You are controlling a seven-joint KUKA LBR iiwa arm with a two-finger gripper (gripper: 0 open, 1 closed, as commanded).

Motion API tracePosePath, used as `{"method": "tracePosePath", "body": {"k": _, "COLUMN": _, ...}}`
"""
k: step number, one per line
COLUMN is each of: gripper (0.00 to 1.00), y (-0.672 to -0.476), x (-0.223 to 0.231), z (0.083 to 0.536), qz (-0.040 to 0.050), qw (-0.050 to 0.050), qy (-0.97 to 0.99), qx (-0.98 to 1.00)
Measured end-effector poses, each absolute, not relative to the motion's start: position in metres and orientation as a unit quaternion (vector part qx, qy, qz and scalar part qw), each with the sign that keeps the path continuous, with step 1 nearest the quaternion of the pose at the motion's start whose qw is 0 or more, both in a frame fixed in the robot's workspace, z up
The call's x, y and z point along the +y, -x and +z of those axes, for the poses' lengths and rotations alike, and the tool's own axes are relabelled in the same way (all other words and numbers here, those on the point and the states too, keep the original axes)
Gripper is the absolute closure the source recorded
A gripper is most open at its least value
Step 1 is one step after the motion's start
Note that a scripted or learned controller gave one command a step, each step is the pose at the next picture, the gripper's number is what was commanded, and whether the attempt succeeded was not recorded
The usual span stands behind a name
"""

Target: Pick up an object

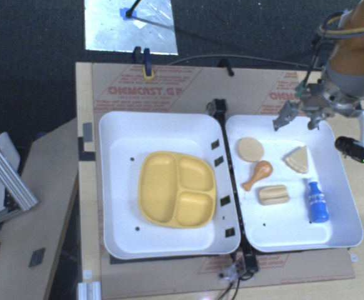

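Resting side by side on the bench (88,242) are two shallow white bins, catalogued as follows. Left bin (122,136): one yellow divided plate (177,189) with three compartments, lying flat near the middle of the bin, nothing in its compartments. Right bin (341,220): five small items, all lying on the bin floor and apart from one another. Item one, a round tan cookie-like disc (251,149), toward the far left part of the bin. Item two, a toy drumstick (258,174), orange-brown, just below the disc, its thin end pointing toward the lower left. Item three, a pale wedge-shaped piece (297,160), to the right of the disc and drumstick. Item four, a tan hot-dog-like bun (273,194), lying crosswise below the drumstick. Item five, a small blue bottle (317,201) with a white label, lying on its side near the bin's right wall, just right of the bun. Arm: grey with orange section, entering from the upper right. Pincer (297,118): positioned above the far edge of the right bin, its two dark fingers spread apart, released and grasping nothing; it is above and clear of all five items, nearest the disc and the wedge. Behind the bins, a shiny metal sheet (130,16) lies on dark cloth.
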State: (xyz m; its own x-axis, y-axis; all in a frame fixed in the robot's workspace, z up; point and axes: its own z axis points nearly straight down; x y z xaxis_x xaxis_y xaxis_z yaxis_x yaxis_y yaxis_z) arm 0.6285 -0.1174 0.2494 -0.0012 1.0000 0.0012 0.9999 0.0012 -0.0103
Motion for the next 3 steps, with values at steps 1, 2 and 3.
{"method": "tracePosePath", "body": {"k": 1, "gripper": 0.0, "y": -0.631, "x": -0.117, "z": 0.257, "qz": -0.0006, "qw": -0.001, "qy": 0.706, "qx": -0.708}}
{"method": "tracePosePath", "body": {"k": 2, "gripper": 0.0, "y": -0.635, "x": -0.112, "z": 0.197, "qz": 0.0005, "qw": 0.001, "qy": 0.705, "qx": -0.709}}
{"method": "tracePosePath", "body": {"k": 3, "gripper": 0.0, "y": -0.641, "x": -0.119, "z": 0.14, "qz": 0.0005, "qw": 0.0, "qy": 0.707, "qx": -0.708}}
